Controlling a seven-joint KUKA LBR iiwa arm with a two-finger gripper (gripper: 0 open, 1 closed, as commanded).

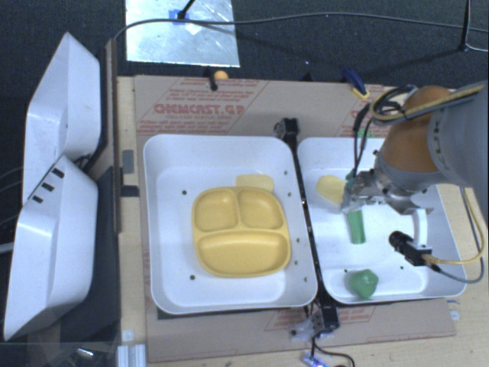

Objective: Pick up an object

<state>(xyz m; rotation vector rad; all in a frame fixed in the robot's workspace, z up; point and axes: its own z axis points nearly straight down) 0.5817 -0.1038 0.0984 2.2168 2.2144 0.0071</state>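
In the right bin (443, 277), a green cylinder (356, 228) stands on end just below my gripper (356, 202); its top meets the gripper's tip. A pale yellow piece (328, 188) lies immediately left of the gripper, near the bin's left wall. A green lump (363, 283) rests near the bin's front edge. The grey arm with its orange band (412, 140) reaches in from the right over the bin's back half.
The left bin (164, 205) holds a yellow divided plate (241, 232) and a small pale yellow block (254, 182) behind it. A raised divider (306, 228) runs between the two bins. Cables hang over the back right corner.
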